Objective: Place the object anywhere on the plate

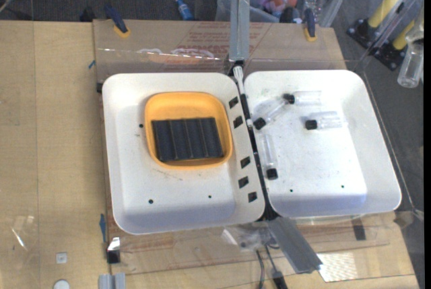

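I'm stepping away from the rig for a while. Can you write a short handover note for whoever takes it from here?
Left bin: orange plate with a dark ribbed block lying on it.
Right bin: four clear vials with black caps, all loose on the floor.
Done: the block is on the plate.
Left: if the vials are the job, none is on the plate yet; pick one and place it.

You look down from one fixed camera above the bench (47, 112), slanted, set well back, left bin (121, 146) and right bin (350, 146) both in full view.
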`<state>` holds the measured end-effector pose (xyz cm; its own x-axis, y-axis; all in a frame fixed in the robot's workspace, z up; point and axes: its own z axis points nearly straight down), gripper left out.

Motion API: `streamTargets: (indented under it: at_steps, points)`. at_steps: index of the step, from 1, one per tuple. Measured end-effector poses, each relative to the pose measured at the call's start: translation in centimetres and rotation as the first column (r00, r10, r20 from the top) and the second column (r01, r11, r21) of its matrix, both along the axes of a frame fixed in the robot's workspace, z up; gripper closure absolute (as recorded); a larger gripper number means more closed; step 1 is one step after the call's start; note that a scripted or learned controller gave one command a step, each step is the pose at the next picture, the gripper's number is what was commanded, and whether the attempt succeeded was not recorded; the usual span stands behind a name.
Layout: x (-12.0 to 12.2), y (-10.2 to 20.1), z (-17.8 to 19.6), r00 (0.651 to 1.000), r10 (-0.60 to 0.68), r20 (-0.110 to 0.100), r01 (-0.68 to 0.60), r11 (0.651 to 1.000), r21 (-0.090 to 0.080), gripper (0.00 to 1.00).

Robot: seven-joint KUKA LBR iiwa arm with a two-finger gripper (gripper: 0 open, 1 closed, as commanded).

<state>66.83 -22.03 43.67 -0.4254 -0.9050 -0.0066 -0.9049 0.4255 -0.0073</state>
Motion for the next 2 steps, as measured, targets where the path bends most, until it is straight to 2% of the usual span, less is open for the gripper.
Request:
streamTargets:
  at_steps: [1,2]
  points:
    - [0.00,0.01,-0.03,0.952,0.305,0.000,-0.305,0.952,-0.002,1.00]
    - [-0.01,0.01,-0.08,0.807,0.591,-0.002,-0.591,0.807,-0.003,1.00]
